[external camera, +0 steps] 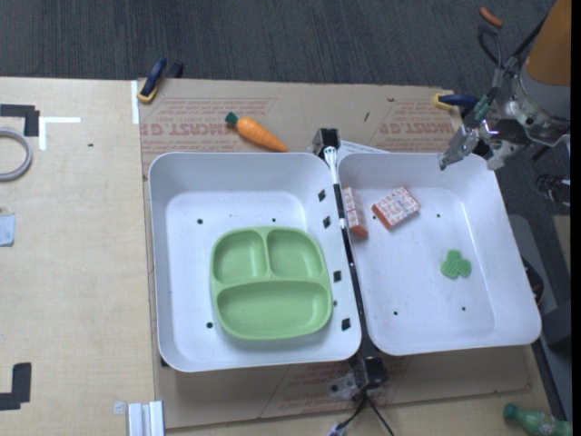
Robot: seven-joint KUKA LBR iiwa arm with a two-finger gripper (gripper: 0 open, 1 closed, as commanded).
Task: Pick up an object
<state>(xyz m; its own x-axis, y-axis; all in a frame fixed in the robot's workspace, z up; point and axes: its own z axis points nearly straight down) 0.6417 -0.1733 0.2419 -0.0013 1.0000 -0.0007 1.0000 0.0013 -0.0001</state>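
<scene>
pale green divided plate [270,282], orange carrot [259,133], white bins [172,243].

Right bin [508,271] floor lies mostly open around 3 scattered items.

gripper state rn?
gripper: cannot be told; it is above the right bin's far edge, with nothing visibly held.

Arm [552,53] cut off at right edge
</scene>
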